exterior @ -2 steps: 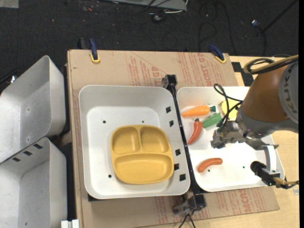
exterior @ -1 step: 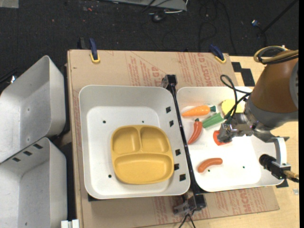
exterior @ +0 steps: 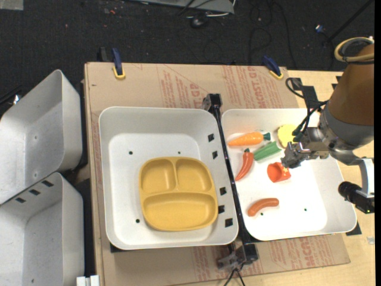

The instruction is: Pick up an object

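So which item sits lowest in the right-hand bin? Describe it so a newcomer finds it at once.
Start at the right bin, beside the one with the yellow divided tray. In its lower middle lies a sausage, alone on bare white floor. It is brownish-red, short and slightly curved, apart from the cluster of toy food above it near the gripper.

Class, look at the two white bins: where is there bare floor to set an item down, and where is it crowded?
Free: the right bin floor below and right of the sausage; the left bin's strip around the yellow tray. Crowded: the right bin's upper part, where carrot, chilli, green vegetable, red piece and gripper cluster.
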Controlling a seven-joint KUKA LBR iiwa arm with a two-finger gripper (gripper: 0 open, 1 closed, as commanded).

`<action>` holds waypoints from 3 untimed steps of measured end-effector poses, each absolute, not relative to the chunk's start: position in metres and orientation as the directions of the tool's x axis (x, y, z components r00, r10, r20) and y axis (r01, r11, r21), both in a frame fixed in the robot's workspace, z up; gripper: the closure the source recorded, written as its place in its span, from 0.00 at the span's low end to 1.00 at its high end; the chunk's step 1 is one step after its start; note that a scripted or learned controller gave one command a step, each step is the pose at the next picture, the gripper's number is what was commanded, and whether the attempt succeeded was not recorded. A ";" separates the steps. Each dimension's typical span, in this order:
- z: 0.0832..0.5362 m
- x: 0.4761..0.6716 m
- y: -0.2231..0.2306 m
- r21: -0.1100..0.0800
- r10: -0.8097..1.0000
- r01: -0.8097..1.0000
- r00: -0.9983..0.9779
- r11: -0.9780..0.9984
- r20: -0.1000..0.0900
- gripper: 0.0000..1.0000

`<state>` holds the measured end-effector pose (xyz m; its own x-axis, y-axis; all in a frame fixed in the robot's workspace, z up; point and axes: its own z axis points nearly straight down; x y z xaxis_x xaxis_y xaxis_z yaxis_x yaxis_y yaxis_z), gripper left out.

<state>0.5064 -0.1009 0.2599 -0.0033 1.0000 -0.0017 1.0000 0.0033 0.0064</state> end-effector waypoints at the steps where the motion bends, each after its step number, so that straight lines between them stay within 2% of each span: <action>1: 0.264 0.521 -0.054 0.002 1.000 1.000 -0.008 0.008 0.001 1.00; 3: 0.269 0.547 0.050 0.002 1.000 1.000 -0.008 0.008 0.001 1.00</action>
